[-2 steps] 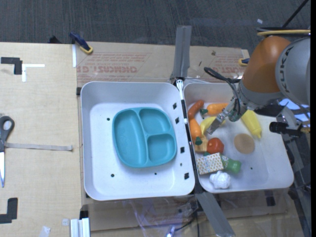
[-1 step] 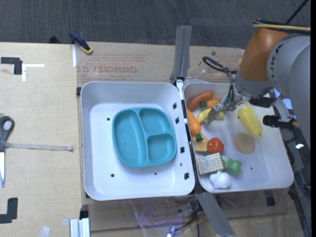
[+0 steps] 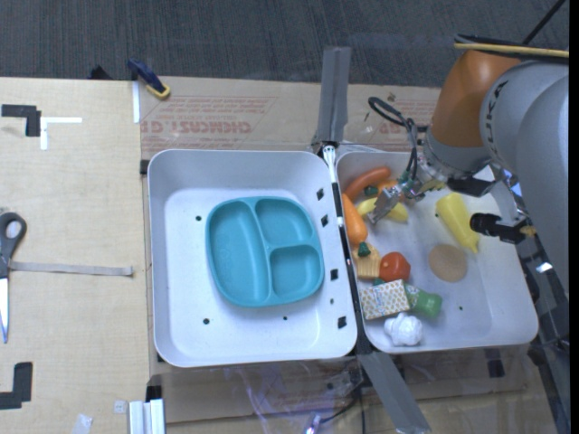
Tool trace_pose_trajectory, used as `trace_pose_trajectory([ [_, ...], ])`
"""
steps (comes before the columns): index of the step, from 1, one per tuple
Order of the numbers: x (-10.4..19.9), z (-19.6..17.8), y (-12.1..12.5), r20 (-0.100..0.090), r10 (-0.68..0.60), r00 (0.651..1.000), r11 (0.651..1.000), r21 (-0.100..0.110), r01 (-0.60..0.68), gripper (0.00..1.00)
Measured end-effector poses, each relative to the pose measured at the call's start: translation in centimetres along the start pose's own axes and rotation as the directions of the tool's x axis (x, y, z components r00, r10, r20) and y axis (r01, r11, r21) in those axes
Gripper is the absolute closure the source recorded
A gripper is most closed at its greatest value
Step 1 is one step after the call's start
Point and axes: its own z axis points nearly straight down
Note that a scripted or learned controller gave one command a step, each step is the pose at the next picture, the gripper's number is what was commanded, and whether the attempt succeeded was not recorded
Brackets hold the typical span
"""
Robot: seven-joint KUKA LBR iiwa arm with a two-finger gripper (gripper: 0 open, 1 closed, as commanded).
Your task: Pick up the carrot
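A: What is seen, from the largest thing down?

B: A wooden bench point(image 3: 63, 242) is seen, and on it two shallow white bins are set side by side. The left bin point(image 3: 172, 315) is occupied by a teal divided plate point(image 3: 265, 250) with three compartments. The right bin point(image 3: 493, 310) is crowded with toy food. The grey arm point(image 3: 529, 116), with its orange band point(image 3: 466, 98), is reached in from the right over the far part of the right bin.

A: And the pincer?

B: The gripper point(image 3: 391, 202) is lowered near the far left corner of the right bin. Whether it is wide or narrow cannot be told; nothing is clearly seen held in it.

A: Where is the carrot found?

B: The carrot point(image 3: 353, 218) is laid along the left wall of the right bin, just left of the gripper. A red-orange pepper-like piece point(image 3: 365, 181) is placed just beyond it. A yellow piece point(image 3: 458, 221) is seen to the right, a tan disc point(image 3: 447, 262) nearer, then a tomato point(image 3: 394, 266), a patterned cracker-like block point(image 3: 384, 298), a green piece point(image 3: 426, 305) and a white lump point(image 3: 403, 330).

A: Anything beside the bins?

B: Scissors point(image 3: 7, 260) are left at the left edge of the bench.
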Motion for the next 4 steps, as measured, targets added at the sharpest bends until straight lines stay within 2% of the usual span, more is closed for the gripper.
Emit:
trace_pose_trajectory([
  [1,4.4,-10.5,2.7,0.009,0.156,0.988,0.987,-0.031,-0.156,0.0],
  [2,0.0,-3.1,0.4,0.017,-0.133,0.991,0.991,-0.028,0.134,0.0],
  [3,7.6,-10.5,4.3,0.008,0.16,0.987,0.987,-0.031,-0.16,0.0],
  [4,3.0,-23.3,1.7,0.011,0.097,0.995,0.995,-0.031,-0.097,0.0],
])
